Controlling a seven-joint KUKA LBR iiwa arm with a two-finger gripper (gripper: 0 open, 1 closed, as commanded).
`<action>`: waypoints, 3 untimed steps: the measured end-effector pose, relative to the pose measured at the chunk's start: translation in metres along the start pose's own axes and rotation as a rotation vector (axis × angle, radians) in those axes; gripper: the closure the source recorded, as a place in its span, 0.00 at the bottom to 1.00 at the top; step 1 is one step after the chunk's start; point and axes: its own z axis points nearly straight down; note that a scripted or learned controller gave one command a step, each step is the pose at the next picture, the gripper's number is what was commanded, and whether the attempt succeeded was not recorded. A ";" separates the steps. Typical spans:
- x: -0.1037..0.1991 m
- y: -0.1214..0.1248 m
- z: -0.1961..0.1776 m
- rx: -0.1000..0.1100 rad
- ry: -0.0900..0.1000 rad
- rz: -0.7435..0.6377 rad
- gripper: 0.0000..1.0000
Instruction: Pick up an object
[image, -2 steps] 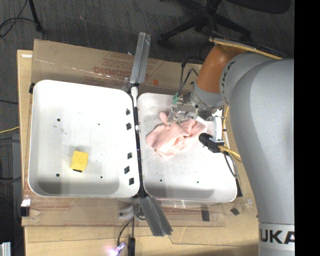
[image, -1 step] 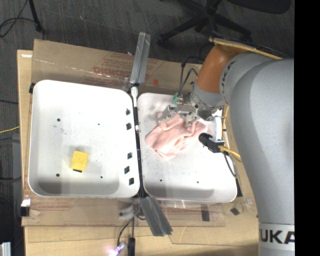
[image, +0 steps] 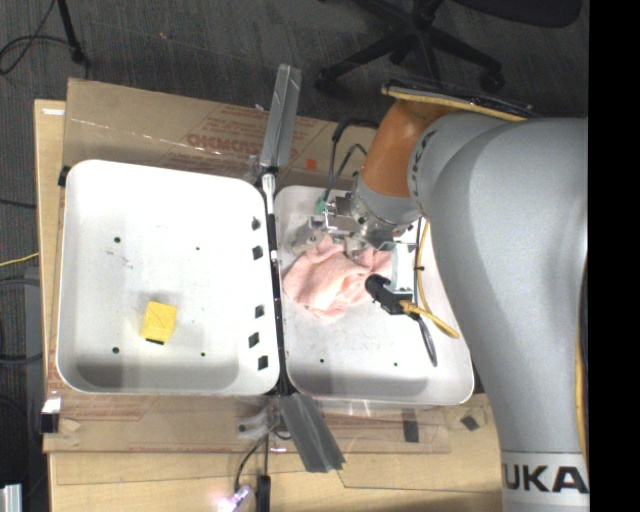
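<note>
- The grey arm's claw (image: 345, 232) is low in the right white bin (image: 440, 375), at the crumpled pink cloth (image: 325, 282).
- Grasp step underway (grip unreadable); next, lift straight up.

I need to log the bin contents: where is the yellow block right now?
In the camera view, the yellow block lies in the left bin, toward its lower left, alone and far from the pink cloth in the right bin.
</note>
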 end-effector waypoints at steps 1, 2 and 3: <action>0.000 0.000 0.000 0.000 0.000 0.000 0.00; 0.001 0.000 -0.010 0.003 0.001 -0.004 1.00; 0.008 0.005 -0.091 -0.001 0.001 0.061 1.00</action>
